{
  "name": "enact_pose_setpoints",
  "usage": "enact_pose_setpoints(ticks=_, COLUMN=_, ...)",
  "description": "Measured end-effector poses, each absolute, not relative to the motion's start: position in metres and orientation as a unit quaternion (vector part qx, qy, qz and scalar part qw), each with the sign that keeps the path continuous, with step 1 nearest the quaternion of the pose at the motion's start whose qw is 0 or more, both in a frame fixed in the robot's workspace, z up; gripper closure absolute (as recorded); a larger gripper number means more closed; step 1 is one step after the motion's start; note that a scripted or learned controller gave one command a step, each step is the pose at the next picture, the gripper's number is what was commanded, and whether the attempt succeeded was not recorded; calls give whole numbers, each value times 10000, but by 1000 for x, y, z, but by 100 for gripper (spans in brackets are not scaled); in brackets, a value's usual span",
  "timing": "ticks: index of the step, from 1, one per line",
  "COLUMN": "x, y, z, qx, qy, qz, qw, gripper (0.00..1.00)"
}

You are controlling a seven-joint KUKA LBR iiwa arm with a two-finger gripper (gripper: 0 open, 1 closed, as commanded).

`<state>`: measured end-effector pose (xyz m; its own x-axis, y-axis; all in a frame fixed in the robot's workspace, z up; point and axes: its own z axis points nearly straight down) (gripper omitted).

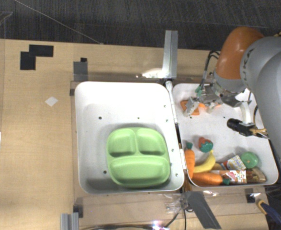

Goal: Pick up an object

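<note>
My gripper [196, 103] sits low in the far left corner of the right bin [219, 128], right over a small orange piece [194, 110] that lies on the white floor close to the wall shared with the left bin [97, 104]. From this angle the wrist covers the tip, so I cannot tell whether the gripper is apart, together, or clamped on anything. I judge the orange piece to be the thing I am going for.

I see 3 risks. First, the piece is small and sits near the bin wall, so a slightly off approach could make my tool nudge it against the wall or pin it there instead of straddling it. Second, if I close on an edge rather than the middle, I expect it to squirt out sideways, and I would lift with nothing. Third, coming down this close to the corner, the tool could scrape the rim or press hard into the floor.

The rest of the clutter is well apart: a banana [205, 163] and a carrot [190, 159] lie among other things along the near edge of the same bin, and a green divided plate [138, 156] rests in the left bin. I do not expect to disturb them.
</note>
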<state>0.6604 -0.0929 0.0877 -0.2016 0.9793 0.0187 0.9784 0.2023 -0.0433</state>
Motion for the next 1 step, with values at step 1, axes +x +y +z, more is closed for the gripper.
enact_pose_setpoints(ticks=1, x=620, y=-92, z=104, qx=-6929, qy=-7211, qz=-21, qw=-20, gripper=0)
